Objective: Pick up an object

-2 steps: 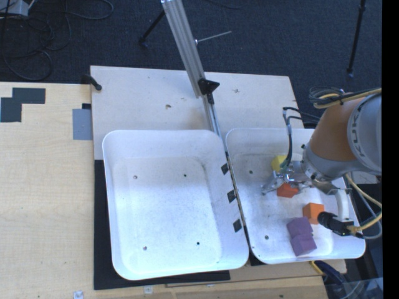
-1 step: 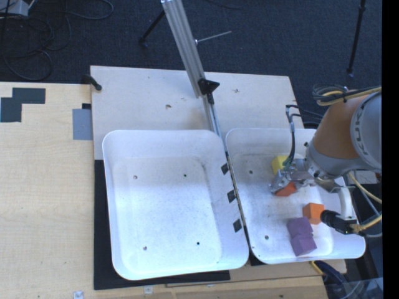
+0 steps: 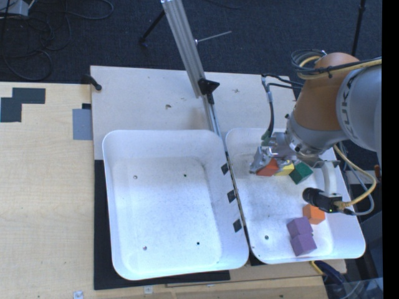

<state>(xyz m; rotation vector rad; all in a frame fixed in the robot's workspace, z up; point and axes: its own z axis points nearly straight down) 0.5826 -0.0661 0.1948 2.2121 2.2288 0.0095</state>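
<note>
Nearest the viewer in the right bin [image 3: 349, 245] lies a purple block [image 3: 301, 235], and just beyond it an orange block [image 3: 315, 215], partly behind a black fitting on the arm's cabling. Neither is touched. The left bin [image 3: 124, 148] shows just its speckled white floor and a few dark dots.

Farther back in the right bin sits a tight cluster — a red piece [image 3: 269, 167], a sliver of yellow piece [image 3: 284, 170] and a green block [image 3: 300, 172] — and the gripper [image 3: 267, 159] is down right on top of it, at the red piece's far edge. Whether the claw is open or clamped cannot be told; the wrist hides its tips.

The pick looks to be at the grasp stage, not finished: every object appears to rest on the bin floor, and nothing is seen raised. Closing on one piece and lifting it clear seem left to do — the crowding may make a clean grip awkward.
</note>
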